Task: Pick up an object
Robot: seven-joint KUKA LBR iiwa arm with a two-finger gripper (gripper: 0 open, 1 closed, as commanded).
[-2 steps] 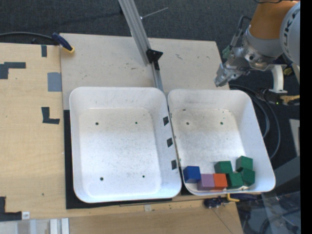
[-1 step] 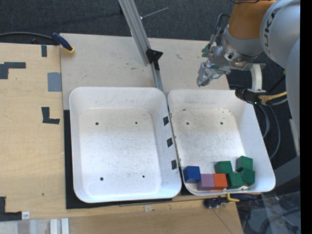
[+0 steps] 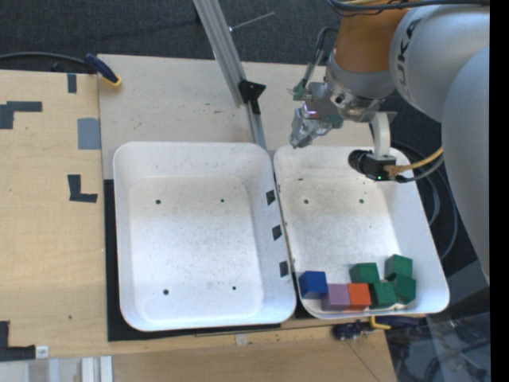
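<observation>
Nearest the camera, at about five o'clock in the view, the small blocks lie huddled in the near corner of the right bin (image 3: 413, 213). From the left: a blue block (image 3: 312, 283), a purple block (image 3: 339, 295) touching it, an orange block (image 3: 359, 294) hard against that, then a cluster of green blocks (image 3: 388, 281) at the corner wall. Any of them would serve as my object.

I judge them light, stiff and not fragile: little solid cubes, probably wood or foam, with flat faces that should grip well and not slip much. They look close to cubic, so there is hardly a long axis to speak of; each sits flat, with its sides running roughly along the bin's walls, the green ones turned a little askew. The blue block seems my best hold: its left and far faces are free, so I would straddle it across the near-far faces, away from the purple neighbour. The others are packed too tightly for my fingers to slip between.

Farther off, at nine o'clock, sits the left bin (image 3: 127, 173).

Farthest, at one o'clock, my gripper (image 3: 306, 134) hangs over the far rim of the right bin, well apart from the blocks. Whether my jaws are apart or together I cannot tell; nothing shows between them.
</observation>
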